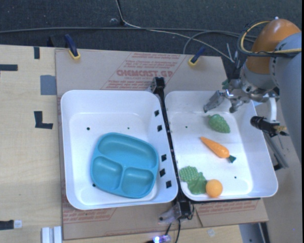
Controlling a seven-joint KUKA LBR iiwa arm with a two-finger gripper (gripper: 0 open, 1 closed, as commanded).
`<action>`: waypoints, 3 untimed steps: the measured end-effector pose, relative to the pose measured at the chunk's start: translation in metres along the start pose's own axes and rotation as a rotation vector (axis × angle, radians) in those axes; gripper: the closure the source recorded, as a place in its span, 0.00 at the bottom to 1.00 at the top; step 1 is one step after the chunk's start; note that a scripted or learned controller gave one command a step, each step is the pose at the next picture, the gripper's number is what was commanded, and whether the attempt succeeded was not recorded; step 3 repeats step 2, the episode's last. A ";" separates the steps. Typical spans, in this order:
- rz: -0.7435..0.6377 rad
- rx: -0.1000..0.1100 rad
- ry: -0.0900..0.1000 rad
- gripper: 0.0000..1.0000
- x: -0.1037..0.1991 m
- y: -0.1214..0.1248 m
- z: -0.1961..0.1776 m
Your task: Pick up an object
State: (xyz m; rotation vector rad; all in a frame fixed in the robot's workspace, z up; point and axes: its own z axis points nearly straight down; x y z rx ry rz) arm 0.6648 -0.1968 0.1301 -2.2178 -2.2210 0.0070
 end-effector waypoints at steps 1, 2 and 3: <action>-0.002 -0.006 -0.003 0.00 0.001 0.000 0.048; -0.003 -0.009 -0.005 1.00 0.000 0.002 0.033; -0.003 -0.009 -0.005 1.00 0.000 0.002 0.033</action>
